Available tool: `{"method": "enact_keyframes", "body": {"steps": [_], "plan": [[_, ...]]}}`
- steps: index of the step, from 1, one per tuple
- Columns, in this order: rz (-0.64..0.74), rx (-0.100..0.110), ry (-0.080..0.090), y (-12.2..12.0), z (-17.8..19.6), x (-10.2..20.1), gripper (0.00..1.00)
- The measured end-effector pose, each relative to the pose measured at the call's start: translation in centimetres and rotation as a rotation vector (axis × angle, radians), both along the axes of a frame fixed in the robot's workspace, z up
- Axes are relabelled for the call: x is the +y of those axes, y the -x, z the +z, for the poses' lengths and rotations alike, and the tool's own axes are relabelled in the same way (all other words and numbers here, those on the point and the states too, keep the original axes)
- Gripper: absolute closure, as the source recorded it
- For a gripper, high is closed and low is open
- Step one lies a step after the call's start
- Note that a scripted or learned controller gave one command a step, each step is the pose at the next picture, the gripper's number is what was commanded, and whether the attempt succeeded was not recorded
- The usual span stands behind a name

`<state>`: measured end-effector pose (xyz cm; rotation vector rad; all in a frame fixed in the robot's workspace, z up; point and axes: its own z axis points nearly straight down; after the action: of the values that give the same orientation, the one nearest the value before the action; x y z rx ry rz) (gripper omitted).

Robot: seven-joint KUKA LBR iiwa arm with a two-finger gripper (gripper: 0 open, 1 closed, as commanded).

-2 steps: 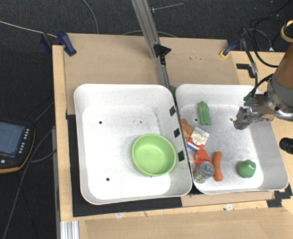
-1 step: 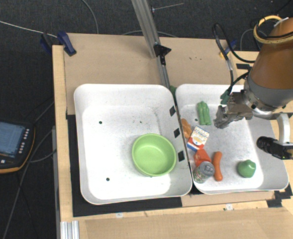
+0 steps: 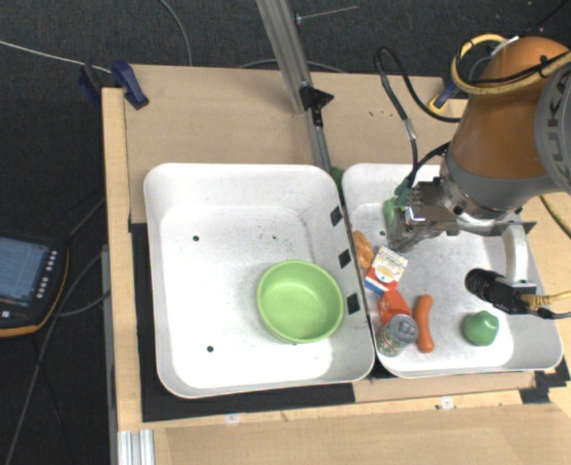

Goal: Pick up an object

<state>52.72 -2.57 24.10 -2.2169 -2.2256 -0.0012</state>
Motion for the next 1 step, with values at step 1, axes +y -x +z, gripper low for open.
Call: {"method": "enact_keyframes", "body": {"steps": [1], "plan": [[0.001,0.001,0.0,-0.5,-1.14,4.93,1.0]]}}
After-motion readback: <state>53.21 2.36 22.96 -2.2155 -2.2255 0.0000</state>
